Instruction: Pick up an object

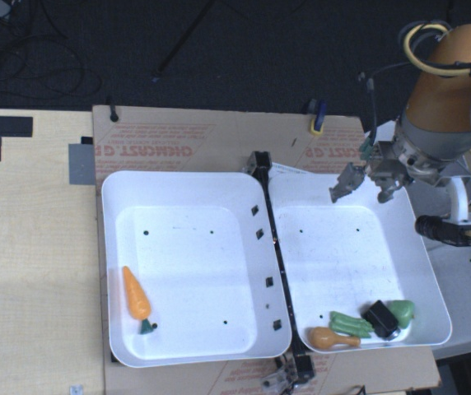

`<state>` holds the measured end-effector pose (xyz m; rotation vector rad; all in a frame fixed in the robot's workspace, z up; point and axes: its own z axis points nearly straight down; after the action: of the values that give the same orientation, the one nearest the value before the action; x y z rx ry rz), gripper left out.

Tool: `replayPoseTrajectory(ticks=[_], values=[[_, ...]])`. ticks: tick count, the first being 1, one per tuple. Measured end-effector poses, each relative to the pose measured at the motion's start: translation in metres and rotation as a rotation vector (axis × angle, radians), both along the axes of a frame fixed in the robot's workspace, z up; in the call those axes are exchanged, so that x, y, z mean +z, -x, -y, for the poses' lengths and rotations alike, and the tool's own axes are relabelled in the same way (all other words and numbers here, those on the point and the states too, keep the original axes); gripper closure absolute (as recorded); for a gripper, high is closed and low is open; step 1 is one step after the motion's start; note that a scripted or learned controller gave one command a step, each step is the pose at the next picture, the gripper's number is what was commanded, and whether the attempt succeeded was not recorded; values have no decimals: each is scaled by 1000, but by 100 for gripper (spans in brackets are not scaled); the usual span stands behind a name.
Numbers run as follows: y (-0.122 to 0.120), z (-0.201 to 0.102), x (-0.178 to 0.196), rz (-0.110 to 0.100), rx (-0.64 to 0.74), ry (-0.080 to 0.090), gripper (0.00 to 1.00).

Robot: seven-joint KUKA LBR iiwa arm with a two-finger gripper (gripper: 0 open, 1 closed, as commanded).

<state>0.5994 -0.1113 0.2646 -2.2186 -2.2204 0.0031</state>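
Four small objects are candidates for picking, and they lie in two white bins seen from above at a slant. In the right bin (pixel 400 245), a cluster sits pressed into the near corner: a green toy vegetable like a pea pod (pixel 350 324), a tan pear-shaped toy (pixel 331 338) touching its near side, a small black block (pixel 380 318) beside it, and a second green piece (pixel 402 309) partly behind the block. In the left bin (pixel 112 245), a toy carrot (pixel 135 295) with a dark green stub lies alone near the left wall, toward the near edge.

The gripper (pixel 369 181) hangs above the far rim of the right bin, at the end of a grey arm (pixel 437 130) with an orange band, reaching in from the right. Its two dark fingers look spread apart, with nothing between them.

The cluster lies well apart from the jaws, at the opposite end of the same bin. The carrot is farther still, across the black divider (pixel 270 253) between the bins.

The likely trouble is the crowding. The clustered objects touch each other and hug the bin's sloped wall, so a descending finger could land on a neighbour or strike the wall and close on nothing. The rounded toys may also squirt sideways under pressure. The carrot, though isolated, lies close to its own wall.
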Motion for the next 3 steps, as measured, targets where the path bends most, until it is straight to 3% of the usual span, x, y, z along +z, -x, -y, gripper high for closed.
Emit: replayPoseTrajectory(ticks=[1,2,3], values=[[0,1,10,-2,1,0,100],[-8,-60,56,6,6,-1,100],[7,-125,94,5,6,0,100]])
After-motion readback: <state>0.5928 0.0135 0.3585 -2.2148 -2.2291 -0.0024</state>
